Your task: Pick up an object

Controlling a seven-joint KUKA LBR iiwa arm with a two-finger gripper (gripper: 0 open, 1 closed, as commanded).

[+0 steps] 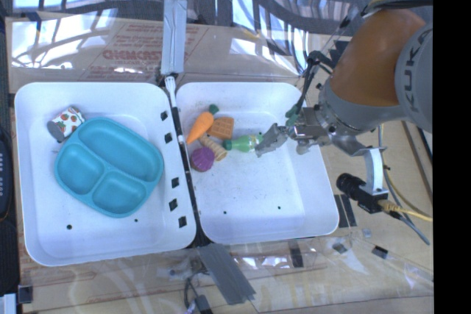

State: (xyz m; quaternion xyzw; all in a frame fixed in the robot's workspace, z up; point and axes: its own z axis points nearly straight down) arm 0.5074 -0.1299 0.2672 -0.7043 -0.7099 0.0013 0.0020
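- Camera view, looking down on the bench: two white bins are sitting side by side, the left bin (44, 232) and the right bin (250, 220), sharing a middle wall.
- Arm (375, 59) is reaching in over the right bin's right edge, orange band showing above the wrist.
- Gripper (266, 141) is hanging low near the middle of the right bin, tips pointing toward the left edge where the toys are bunching up.
- Fingers are looking nearly closed, tips just beside the green end of a small green toy (243, 144). Can't tell if they're pinching it or just touching; nothing is clearly sitting between them, so I'm not calling it a grasp.
- The pickable stuff is clustering in the right bin's upper-left area: toy carrot (200, 125) lying slanted along the middle wall, orange block (223, 127) just beside it, purple toy (202, 159) below that, tan cone-like piece (215, 150) touching the purple one.
- My read: the green toy is the outermost piece of the pile, so it's the one the tips are reaching first. Crowded neighbours are making a clean pinch tricky.
- Left bin is carrying a blue divided plate (109, 167) across its middle, and a small patterned toy (66, 121) is tucking against the plate's upper-left rim, well apart from the gripper.
- Task judged as approach or closing stage; lift not yet done.
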